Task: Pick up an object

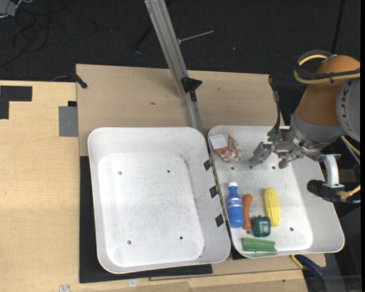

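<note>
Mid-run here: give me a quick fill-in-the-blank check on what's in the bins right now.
1. The corn lies in the ____ bin.
2. The bottle next to the carrot is ____ in colour.
3. The claw hangs over the right bin, to the ____ of the carton.
4. The object nearest the right bin's front edge is ____ in colour.

Missing words: right; blue; right; green

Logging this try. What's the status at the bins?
Hand above right bin, nothing seen in it. Blue bottle, carrot, corn, small carton lying loose. No obstruction.
</note>
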{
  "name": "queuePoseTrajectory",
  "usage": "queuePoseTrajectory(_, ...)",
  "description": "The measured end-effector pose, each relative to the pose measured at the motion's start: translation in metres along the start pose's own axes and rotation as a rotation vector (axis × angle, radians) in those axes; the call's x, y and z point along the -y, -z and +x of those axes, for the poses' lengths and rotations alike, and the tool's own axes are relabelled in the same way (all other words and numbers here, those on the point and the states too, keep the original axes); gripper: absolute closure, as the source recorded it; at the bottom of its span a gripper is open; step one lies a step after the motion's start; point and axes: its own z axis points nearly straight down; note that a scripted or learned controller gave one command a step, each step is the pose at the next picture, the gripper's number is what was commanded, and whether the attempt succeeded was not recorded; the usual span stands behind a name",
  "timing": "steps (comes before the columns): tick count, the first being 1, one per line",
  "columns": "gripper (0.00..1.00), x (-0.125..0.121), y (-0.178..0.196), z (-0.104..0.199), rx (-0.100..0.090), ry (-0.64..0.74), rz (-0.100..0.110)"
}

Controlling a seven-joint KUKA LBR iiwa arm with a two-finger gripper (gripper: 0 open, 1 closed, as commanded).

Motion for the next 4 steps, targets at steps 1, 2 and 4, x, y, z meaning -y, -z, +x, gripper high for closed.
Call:
queuePoseTrajectory(1,0.00,-0.006,-0.062,0.001,0.000,-0.001,0.000)
queuePoseTrajectory(2,0.00,-0.006,-0.069,0.002,0.001,-0.004,-0.004)
queuePoseTrajectory(4,1.00,-0.005,0.006,0.000,0.003,-0.004,-0.013)
